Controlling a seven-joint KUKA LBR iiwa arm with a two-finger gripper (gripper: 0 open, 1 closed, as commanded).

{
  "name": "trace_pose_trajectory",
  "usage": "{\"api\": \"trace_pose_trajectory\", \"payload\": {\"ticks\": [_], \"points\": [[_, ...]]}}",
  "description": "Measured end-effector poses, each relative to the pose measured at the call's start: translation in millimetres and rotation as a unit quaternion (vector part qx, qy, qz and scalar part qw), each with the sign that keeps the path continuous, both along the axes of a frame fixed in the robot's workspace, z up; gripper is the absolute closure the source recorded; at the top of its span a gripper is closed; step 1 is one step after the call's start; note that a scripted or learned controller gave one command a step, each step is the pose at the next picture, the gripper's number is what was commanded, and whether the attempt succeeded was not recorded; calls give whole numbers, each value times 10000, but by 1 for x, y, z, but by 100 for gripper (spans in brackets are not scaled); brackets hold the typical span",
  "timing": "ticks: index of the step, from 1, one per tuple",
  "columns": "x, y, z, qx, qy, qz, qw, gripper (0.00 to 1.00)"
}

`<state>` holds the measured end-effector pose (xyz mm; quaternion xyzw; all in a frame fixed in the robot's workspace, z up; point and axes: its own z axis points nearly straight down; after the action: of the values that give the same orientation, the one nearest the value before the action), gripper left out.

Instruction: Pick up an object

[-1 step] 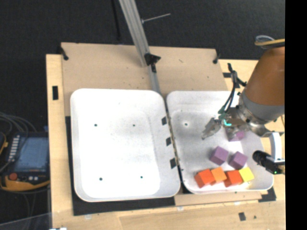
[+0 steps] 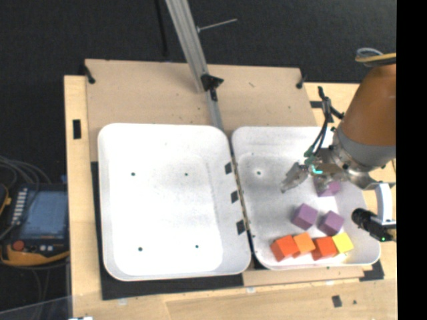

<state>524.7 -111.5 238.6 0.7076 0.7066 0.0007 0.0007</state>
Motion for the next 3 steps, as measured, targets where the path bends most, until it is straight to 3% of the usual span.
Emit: {"api": "trace_pose_trajectory", "payload": {"ticks": [2, 3], "points": [[4, 2, -93, -3, 31, -17, 10000, 0], [6, 1, -142, -15, -19, -5, 10000, 0]]}}
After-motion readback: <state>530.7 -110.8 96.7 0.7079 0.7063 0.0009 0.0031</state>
